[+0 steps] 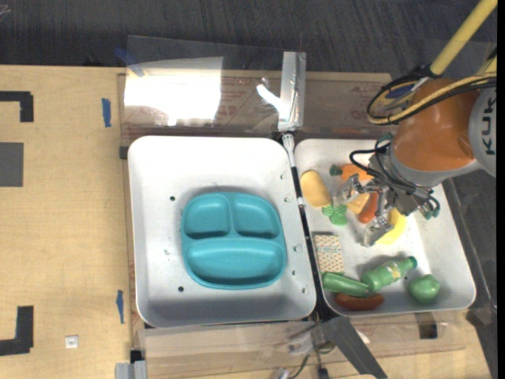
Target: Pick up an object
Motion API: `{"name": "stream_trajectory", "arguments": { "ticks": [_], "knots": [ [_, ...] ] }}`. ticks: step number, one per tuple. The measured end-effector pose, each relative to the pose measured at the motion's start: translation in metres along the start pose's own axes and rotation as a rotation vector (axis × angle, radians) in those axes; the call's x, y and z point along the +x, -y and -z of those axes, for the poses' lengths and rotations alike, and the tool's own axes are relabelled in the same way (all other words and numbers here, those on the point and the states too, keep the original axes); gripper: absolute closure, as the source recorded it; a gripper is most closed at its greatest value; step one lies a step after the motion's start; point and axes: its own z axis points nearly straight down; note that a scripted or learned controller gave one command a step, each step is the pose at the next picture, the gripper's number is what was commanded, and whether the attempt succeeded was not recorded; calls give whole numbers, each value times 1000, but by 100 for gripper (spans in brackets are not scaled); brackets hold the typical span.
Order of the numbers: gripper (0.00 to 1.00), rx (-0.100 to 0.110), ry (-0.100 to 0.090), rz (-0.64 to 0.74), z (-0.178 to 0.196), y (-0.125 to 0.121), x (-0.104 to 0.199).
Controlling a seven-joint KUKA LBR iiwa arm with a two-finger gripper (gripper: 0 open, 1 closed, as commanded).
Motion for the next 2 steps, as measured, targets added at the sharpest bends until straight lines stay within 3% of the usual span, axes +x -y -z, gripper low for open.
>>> {"name": "stream_trajectory", "arguments": {
  "ticks": [1, 2],
  "knots": [
    [0, 1, 1, 0, 0, 17, -1],
    [0, 5, 0, 97, 0, 57, 27]
  ]
}}
